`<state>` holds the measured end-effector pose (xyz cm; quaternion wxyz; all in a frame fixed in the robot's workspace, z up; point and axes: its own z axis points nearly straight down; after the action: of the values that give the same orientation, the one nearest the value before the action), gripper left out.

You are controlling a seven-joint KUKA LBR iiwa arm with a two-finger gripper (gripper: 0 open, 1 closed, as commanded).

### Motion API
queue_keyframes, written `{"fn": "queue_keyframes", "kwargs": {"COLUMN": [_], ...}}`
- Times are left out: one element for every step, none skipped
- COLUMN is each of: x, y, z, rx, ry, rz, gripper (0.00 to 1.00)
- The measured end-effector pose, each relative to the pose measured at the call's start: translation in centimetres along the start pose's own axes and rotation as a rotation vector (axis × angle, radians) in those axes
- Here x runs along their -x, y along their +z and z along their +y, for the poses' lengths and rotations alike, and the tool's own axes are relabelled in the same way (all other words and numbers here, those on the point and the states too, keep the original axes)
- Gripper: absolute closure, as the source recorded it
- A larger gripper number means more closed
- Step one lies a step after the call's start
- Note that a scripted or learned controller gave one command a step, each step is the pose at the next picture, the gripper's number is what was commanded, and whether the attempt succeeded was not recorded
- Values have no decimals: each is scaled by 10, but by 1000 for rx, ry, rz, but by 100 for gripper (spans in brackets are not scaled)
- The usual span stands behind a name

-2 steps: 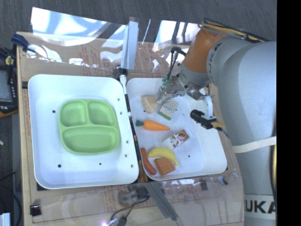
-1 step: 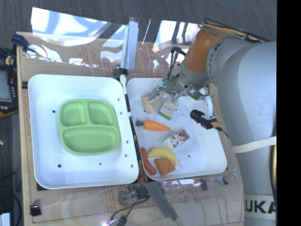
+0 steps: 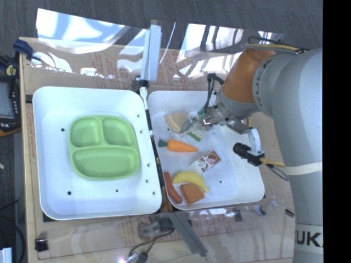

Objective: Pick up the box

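One arm reaches in from the right, its grey body and orange band filling the upper right of the view, and its end effector (image 3: 204, 119) sits low over the far part of the right bin (image 3: 247, 188). Whether it stands wide or narrow cannot be told — the wrist hides that part. Just below and to the left of it lies a small greenish packet (image 3: 193, 129), close enough that contact cannot be ruled in or out. Beside that packet, further left, is a pale wedge of cheese (image 3: 175, 121).

The box (image 3: 205, 161) — small, with a printed red-and-white face — lies flat near the middle of the right bin, tilted at a slant, apart from the end effector and not gripped by anything. An orange carrot (image 3: 181, 146) lies between the box and the cheese wedge. Nearer the front edge of the bin, a yellow banana (image 3: 190, 179) rests against a brown waffle-like square (image 3: 192, 193), with a red sausage (image 3: 171, 187) just to their left along the bin wall.

The left bin (image 3: 49, 196) holds a green divided plate (image 3: 104, 147) with three compartments. Both bins sit side by side on the worktop (image 3: 82, 232).
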<state>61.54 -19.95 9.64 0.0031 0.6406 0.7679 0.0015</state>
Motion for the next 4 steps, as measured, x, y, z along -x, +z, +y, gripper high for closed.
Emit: {"fn": "queue_keyframes", "kwargs": {"x": [1,1,1,9], "y": [-12,-22,-22,0], "z": [1,2,2,0], "rx": [1,2,1,-1], "ry": [-4,-8,-8,-54], "rz": [-4,-5,-5,1], "gripper": [100,100,0,0]}}
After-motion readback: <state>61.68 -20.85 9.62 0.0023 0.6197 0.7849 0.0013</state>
